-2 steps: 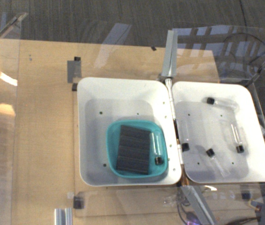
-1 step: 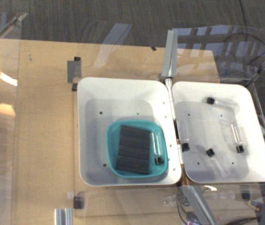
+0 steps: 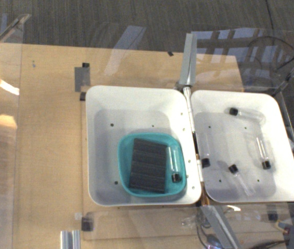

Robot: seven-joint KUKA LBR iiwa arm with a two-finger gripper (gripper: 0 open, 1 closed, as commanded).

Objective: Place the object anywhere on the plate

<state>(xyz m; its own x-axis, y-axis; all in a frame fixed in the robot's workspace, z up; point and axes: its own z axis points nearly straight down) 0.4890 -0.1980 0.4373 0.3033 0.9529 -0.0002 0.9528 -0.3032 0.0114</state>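
I'm looking down on a pale wooden bench [image 3: 43, 180] with grey carpet [image 3: 110, 9] beyond its far edge. A clear sheet over the scene throws glare across the left side. The two white bins sit edge to edge in the middle, and a grey metal bar [image 3: 188, 61] runs back from the seam between them.

In the left bin [image 3: 97, 95] a teal plate [image 3: 123, 149] lies toward the near right corner. A dark ridged block [image 3: 148, 165] rests flat on it and takes up most of its middle. Just beside the block's right edge, also on the plate, lies a clear tube [image 3: 173, 162] with its black cap pointing toward me. From here I can't tell whether tube and block touch. The rest of that bin's floor shows just a few small dark dots.

The right bin [image 3: 287, 139] holds more of the same clear, black-capped tubes, scattered well apart:
- One far tube [image 3: 245, 114] lies near the back wall.
- One right tube [image 3: 262, 150] lies toward the right side, cap nearest me.
- One middle tube [image 3: 238, 174] lies near the centre of the floor.
- A black cap [image 3: 205, 163] sits against the wall shared with the left bin.

The tubes are hard to make out against the white, so their exact angles are uncertain.

Small dark brackets [image 3: 85, 66] stand on the bench off the left bin's corners. Whether the gripper is spread or pressed together I cannot tell.
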